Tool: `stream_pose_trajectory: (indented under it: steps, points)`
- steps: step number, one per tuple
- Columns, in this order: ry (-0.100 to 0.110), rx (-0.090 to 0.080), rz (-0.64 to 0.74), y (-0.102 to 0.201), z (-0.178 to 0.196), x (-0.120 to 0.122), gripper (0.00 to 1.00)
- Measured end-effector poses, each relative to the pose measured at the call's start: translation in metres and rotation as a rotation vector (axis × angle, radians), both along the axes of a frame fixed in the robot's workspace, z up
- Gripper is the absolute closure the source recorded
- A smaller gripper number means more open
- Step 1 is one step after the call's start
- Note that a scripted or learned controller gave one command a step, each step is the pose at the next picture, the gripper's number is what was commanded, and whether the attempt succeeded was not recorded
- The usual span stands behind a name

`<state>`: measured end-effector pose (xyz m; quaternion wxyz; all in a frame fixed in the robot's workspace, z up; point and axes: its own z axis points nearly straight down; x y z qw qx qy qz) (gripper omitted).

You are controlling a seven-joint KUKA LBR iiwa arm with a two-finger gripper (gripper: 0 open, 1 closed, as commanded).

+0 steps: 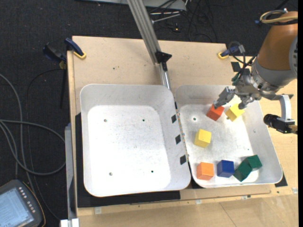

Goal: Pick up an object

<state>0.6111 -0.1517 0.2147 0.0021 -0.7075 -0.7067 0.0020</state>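
1. A red-orange block (pixel 215 112) lies in the upper part of the right bin (pixel 265 141), tilted on the white floor.
2. The gripper (pixel 233 101) hangs over that same upper area, its two fingers spread apart; one fingertip (pixel 222 100) sits just above the red-orange block, the other reaches toward a yellow block (pixel 234 112) just to the right.
3. Nothing is caught between the fingers; both blocks appear to rest in the bin, though whether a fingertip touches either cannot be told.
4. The grey arm with its orange band (pixel 279 44) comes in from the right edge, above the bin's far corner.
5. A second yellow cube (pixel 203 138) sits near the middle of the right bin, apart from the gripper.
6. Along the bin's near wall stand an orange cube (pixel 205 170), a blue cube (pixel 226 168) and two green blocks (pixel 248 167) pressed together.
7. The left bin (pixel 90 126) lies beside the right one, their rims meeting at the centre.
8. Both bins rest on a pale wooden bench (pixel 118 60), with blue-and-yellow clamps (pixel 75 48) at its far corners.
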Motion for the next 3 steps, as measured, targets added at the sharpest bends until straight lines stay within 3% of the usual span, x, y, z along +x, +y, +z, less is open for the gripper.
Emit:
stream_pose_trajectory:
  steps: [2,3]
  points:
    - [0.000,0.001,0.002,0.008,-0.115,-0.009,0.00]
    - [-0.008,-0.001,0.000,0.007,-0.100,-0.007,1.00]
